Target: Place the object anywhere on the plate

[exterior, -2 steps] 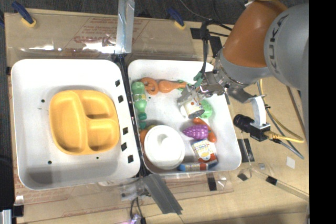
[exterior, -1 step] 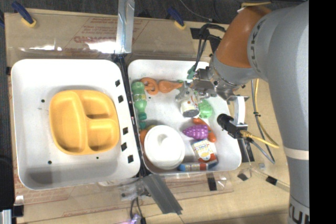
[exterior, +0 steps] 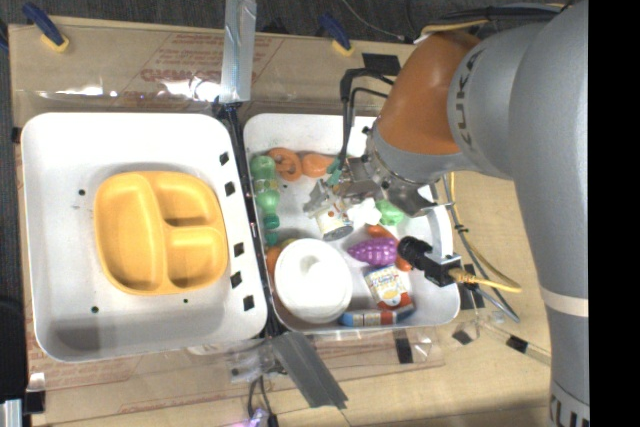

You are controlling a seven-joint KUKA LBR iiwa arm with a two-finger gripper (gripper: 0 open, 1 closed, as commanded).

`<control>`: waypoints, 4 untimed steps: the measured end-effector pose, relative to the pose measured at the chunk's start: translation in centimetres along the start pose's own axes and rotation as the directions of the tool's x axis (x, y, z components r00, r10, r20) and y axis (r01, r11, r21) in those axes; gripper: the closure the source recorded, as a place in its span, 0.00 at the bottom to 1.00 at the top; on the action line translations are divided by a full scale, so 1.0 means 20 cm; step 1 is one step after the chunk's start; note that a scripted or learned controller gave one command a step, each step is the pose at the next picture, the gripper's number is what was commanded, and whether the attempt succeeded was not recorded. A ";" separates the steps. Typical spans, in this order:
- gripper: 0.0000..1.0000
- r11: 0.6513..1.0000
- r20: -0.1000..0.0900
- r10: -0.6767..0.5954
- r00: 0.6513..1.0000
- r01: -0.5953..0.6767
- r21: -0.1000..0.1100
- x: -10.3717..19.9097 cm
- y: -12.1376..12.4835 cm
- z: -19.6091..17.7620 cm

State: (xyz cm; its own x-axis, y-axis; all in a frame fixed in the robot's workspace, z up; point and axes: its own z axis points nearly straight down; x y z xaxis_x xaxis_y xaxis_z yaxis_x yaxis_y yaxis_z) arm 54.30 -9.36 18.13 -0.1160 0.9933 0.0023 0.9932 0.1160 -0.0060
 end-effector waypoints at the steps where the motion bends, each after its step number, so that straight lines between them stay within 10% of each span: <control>1: 1.00 0.846 0.003 -0.533 0.846 0.533 -0.002 0.30 -0.04 -0.05; 2: 0.00 0.847 0.003 -0.532 0.847 0.532 -0.002 0.30 -0.04 -0.05; 3: 0.00 1.000 0.003 -0.012 1.000 0.012 -0.008 0.27 -0.06 -0.46; 4: 0.00 0.950 0.001 0.312 0.950 -0.312 -0.006 0.33 -0.08 -0.53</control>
State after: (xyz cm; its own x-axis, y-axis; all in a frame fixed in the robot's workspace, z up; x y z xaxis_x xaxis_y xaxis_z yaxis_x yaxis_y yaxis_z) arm 52.00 -2.92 28.72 0.1998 0.9798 -0.0011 0.9798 -0.1998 -0.0008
